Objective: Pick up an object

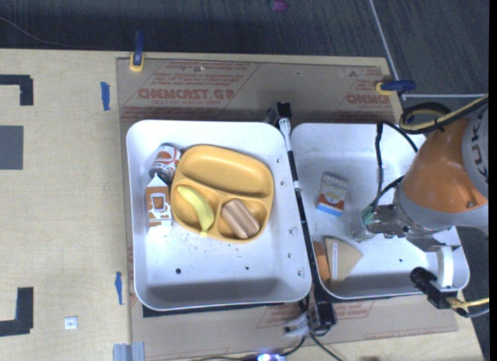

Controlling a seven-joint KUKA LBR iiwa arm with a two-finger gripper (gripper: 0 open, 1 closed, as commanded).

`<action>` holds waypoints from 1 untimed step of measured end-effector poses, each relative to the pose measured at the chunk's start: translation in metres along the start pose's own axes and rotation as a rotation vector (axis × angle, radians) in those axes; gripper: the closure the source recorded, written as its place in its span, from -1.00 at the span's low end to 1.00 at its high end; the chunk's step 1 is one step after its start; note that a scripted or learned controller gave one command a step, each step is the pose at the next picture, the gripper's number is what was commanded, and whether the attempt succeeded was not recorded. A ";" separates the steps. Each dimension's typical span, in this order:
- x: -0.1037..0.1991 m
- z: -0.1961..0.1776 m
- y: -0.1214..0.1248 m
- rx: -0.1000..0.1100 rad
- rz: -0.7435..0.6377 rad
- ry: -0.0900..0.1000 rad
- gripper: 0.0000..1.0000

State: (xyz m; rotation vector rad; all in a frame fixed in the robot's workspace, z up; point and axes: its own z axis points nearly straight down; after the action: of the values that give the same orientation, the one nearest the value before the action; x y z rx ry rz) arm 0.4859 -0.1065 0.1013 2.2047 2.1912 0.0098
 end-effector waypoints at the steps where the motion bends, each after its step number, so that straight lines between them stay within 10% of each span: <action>1: 0.063 -0.085 -0.004 0.027 -0.007 0.020 1.00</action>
State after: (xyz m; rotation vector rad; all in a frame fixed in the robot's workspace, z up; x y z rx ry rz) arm 0.4801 -0.0415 0.1848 2.2195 2.2225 0.0020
